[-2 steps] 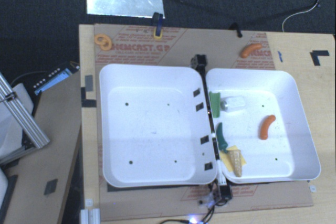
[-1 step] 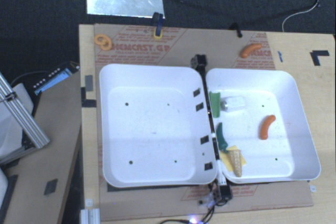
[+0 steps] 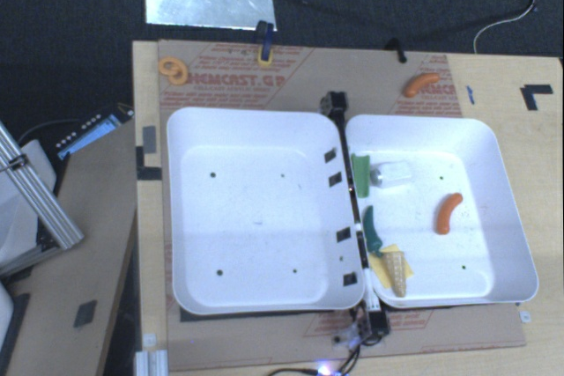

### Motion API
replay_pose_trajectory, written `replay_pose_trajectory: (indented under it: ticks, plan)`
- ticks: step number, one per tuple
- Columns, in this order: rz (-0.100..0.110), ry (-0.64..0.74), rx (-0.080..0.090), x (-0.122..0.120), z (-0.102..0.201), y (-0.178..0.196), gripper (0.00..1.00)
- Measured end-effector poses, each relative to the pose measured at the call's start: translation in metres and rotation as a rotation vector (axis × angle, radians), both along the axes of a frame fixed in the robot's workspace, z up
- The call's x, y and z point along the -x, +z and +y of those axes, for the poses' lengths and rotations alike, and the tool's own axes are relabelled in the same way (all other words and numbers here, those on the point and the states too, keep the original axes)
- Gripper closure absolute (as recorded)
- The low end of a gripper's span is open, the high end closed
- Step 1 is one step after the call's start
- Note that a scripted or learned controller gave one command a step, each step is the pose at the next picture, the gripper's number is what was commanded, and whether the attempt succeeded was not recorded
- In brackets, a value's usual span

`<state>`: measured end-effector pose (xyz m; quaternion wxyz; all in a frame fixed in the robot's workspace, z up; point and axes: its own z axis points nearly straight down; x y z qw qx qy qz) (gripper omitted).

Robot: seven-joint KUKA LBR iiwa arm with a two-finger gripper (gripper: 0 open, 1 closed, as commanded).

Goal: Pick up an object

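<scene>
Several small objects lie in the right bin. An orange sausage-shaped piece rests right of the bin's middle. A clear plastic bottle lies near the upper left, beside a green block against the divider. A dark green curved piece lies lower along the divider. A yellow cone-like piece sits at the bin's lower left corner.
The left bin stands beside the right one on a cardboard sheet. Outside the bins, an orange sausage lies at the upper right and an orange ring at the upper left. A yellow-blue clamp sits at the cardboard's top edge.
</scene>
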<state>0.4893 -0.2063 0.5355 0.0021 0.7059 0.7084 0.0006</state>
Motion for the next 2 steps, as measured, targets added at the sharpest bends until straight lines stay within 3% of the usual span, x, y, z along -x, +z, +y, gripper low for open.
replay_pose_trajectory:
  ticks: [2]
  plan:
    - [0.0, 0.0, 0.0, 0.0026, -0.0002, -0.0001, 1.0]
